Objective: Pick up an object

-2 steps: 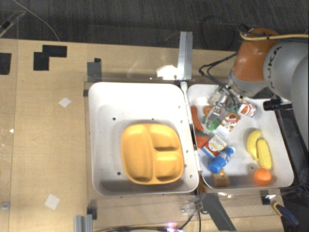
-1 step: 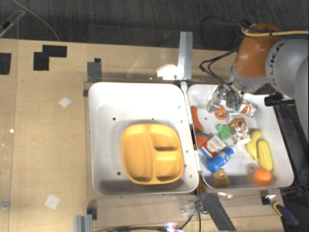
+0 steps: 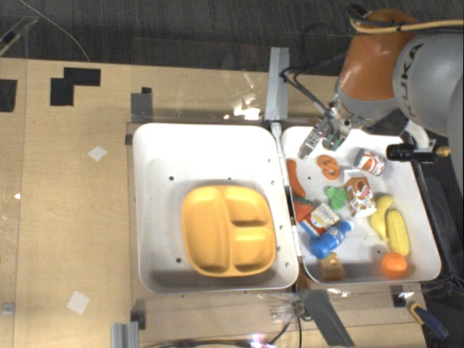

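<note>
**Gripper over upper part of right bin, nothing visibly grasped**

Arm (image 3: 406, 64) came in from the upper right of the frame, orange band above the wrist. Gripper (image 3: 313, 142) sat over the upper-left corner of the right bin (image 3: 428, 245), pointing down-left toward the divider between the bins. Couldn't tell if it was clenched or released: too small and too blurred at the tip. No object seen between its tips.

Right bin contents, all loose on the bin floor:
- pretzel-like orange ring (image 3: 329, 167), just below-right of the gripper, closest item to it
- red-and-white can (image 3: 370, 163), upper middle of the bin
- long red item (image 3: 293, 180) along the left wall
- green piece (image 3: 335, 196), centre
- brown-and-white packet (image 3: 359, 196), touching or just beside the green piece
- red-and-white carton (image 3: 313, 217) and blue bottle (image 3: 330, 239), lower left, overlapping
- banana (image 3: 380, 214) and corn cob (image 3: 397, 232), side by side on the right
- orange fruit (image 3: 394, 264), lower right corner
- tan block (image 3: 333, 268), bottom edge

Left bin (image 3: 156, 194) held a yellow divided tray (image 3: 228, 230), sitting right of centre, lower half.

Both bins sat side by side on the desk (image 3: 65, 216), which had black tape marks (image 3: 72, 84) at the upper left of the frame.
</note>
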